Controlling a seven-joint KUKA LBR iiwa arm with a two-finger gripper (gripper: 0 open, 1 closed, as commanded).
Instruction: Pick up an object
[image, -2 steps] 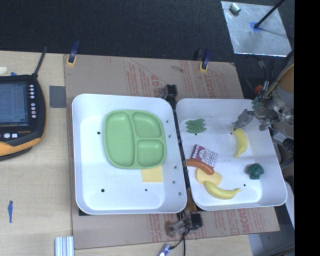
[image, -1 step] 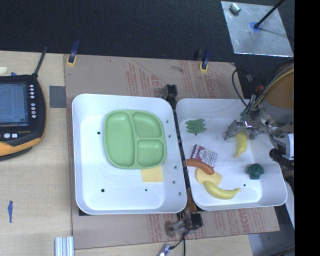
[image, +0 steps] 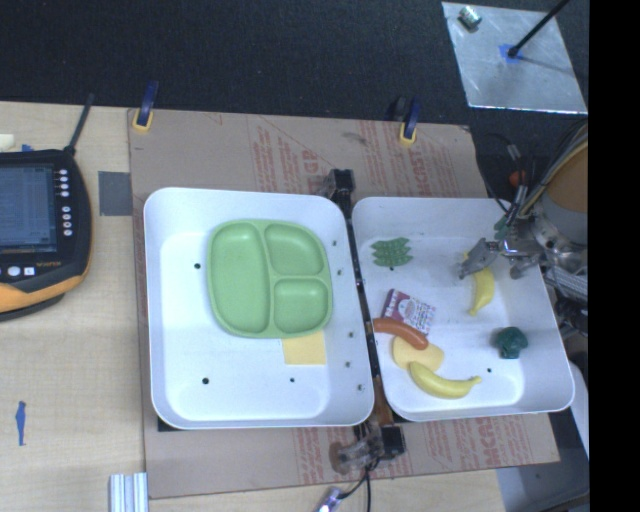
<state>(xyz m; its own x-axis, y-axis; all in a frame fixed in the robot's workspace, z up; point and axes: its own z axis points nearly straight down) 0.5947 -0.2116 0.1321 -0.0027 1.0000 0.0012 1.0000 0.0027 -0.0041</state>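
Tool (image: 480, 262) is down inside the right bin (image: 530, 400), upper-right part of it, hovering right over the top end of a small yellow piece (image: 483, 291), prob. a banana bit. Fingers look spread apart w/ nothing between them, so no grip yet. The arm comes in low from the bin's right rim, which is why the tool sits tilted toward the bin's middle: looks like it's lining up on that yellow piece.

Taking that piece as the anchor: green leafy thing (image: 392, 252) lies well to its left; red-and-white packet (image: 410, 311) is left and a bit nearer the camera; sausage (image: 401, 332) just beyond the packet, touching a yellow slice (image: 408, 351); whole banana (image: 443, 381) sits near the bin's front rim; dark green lump (image: 511, 342) is near, on the arm side. All loose and apart enough for a clean approach.

Left bin (image: 170, 390), well off, holds a green divided plate (image: 270, 277) & a yellow square (image: 305, 349) at its edge.
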